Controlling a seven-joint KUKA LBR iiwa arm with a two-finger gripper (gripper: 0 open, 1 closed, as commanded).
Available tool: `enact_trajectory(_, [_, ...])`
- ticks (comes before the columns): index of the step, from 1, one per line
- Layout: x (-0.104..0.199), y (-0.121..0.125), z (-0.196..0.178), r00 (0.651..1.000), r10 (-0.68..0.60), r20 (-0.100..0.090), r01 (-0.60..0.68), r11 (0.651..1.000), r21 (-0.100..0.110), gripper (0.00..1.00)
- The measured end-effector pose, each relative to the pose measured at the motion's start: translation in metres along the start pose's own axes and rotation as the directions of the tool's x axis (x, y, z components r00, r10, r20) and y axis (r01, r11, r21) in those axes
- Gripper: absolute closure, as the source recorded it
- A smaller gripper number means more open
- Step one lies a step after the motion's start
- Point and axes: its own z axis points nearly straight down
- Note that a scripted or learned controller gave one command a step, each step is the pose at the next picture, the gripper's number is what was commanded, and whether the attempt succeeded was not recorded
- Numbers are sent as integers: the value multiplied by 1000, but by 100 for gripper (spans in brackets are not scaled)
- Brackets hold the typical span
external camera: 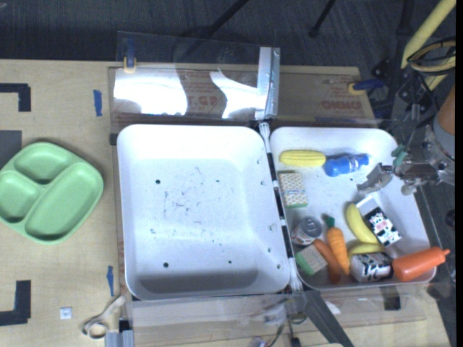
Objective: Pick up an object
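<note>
Nearest the camera, scissors (101,322) lie on the bench edge, just left of the left bin (145,266). Right bin (289,137) holds all the clutter. Along its near edge: orange bottle (418,262) at the right corner, a small black-and-white can (370,267) touching it on the left, a carrot (336,252) tilted beside that, a green block (309,260) near the divider. Just behind: silver can (309,228), a yellow banana (354,221) curving down the middle, a cow-pattern box (380,223) beside it to the right. Mid bin, by the left wall, a checked sponge-like pad (293,189). Far side: corn cob (302,158) lying flat, a blue bottle (343,165) just right of it, almost touching.

Gripper (405,170) hangs over the right rim of the right bin, above and right of the cow box, apart from every item. Nothing sits between its fingers; whether they are spread or closed, cannot tell, too dark and blurred.

Left of the bins, a green divided plate (48,191) rests on the bench (58,92), well apart. Behind the left bin, a clear sheet (195,85) stands with glare on it.
</note>
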Motion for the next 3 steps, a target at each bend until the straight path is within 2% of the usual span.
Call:
enact_trajectory(1, [20, 14, 62, 993, -120, 0, 120, 993, -1, 0])
enact_trajectory(2, [33, -5, 144, 979, -204, 1, 204, 979, -1, 0])
enact_trajectory(3, [29, 14, 173, 896, -444, 6, 444, 896, -6, 0])
